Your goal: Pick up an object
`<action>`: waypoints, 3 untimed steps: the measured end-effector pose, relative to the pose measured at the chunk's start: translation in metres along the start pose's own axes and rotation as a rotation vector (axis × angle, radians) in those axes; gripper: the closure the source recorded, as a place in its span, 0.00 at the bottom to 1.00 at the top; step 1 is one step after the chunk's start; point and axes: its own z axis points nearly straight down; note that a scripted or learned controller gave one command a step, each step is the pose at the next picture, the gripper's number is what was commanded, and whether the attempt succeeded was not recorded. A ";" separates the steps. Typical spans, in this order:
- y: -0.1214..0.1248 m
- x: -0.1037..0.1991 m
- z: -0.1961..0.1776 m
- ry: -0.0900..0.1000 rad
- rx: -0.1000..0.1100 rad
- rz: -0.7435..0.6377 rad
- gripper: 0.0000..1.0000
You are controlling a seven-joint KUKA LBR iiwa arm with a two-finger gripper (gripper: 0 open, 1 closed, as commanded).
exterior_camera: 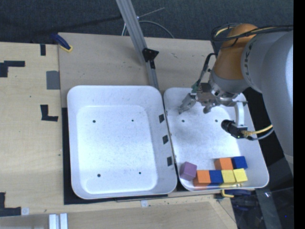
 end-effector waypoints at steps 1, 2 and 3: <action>-0.004 0.001 0.047 -0.001 0.003 0.002 0.00; 0.041 -0.040 0.056 -0.002 -0.005 0.004 0.00; 0.054 -0.003 0.058 -0.011 0.020 0.004 0.00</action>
